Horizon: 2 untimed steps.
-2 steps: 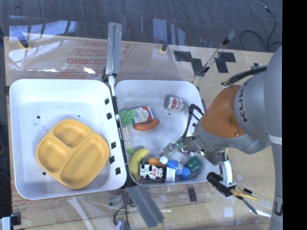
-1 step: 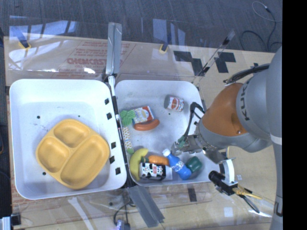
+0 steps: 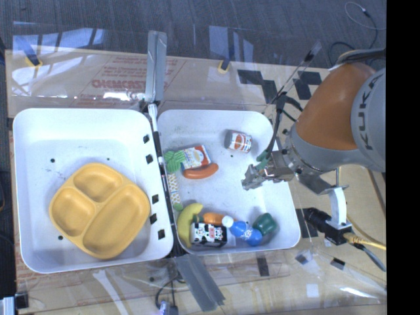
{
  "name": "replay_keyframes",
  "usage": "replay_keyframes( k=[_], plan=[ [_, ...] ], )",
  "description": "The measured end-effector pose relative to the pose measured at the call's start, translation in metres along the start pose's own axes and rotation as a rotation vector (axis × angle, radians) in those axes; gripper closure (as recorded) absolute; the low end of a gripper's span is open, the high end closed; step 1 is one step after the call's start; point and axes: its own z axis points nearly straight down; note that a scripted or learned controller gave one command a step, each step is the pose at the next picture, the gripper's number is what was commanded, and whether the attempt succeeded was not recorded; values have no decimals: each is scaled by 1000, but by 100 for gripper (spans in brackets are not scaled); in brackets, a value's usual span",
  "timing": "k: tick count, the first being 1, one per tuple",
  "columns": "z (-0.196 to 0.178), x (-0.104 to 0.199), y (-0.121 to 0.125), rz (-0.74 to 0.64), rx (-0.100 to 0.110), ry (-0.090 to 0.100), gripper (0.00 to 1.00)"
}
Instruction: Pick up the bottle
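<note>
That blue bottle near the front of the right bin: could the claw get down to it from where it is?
Probably yes, though it is tight. The claw sits above bare bin floor, with open space down to the blue bottle. But a green object and a black-and-white carton crowd the bottle's sides.

A: What lies beyond the bench?

B: A dark grey carpeted floor (image 3: 197,5) fills the top of the view, with a thin black cable across it at the upper right.

A: And the bench itself?

B: Its top (image 3: 190,77) is pale brown board under clear plastic sheeting with faint red print, held by strips of tape. Light is even, with soft glare on the plastic.
</note>
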Motion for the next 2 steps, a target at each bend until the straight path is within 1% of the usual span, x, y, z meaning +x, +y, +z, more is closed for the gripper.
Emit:
replay_keyframes(
  k=[1,2],
  plan=[
    [1,0,0,1,2,1,0],
    [162,-32,-4,-123,2,1,0]
  ],
)
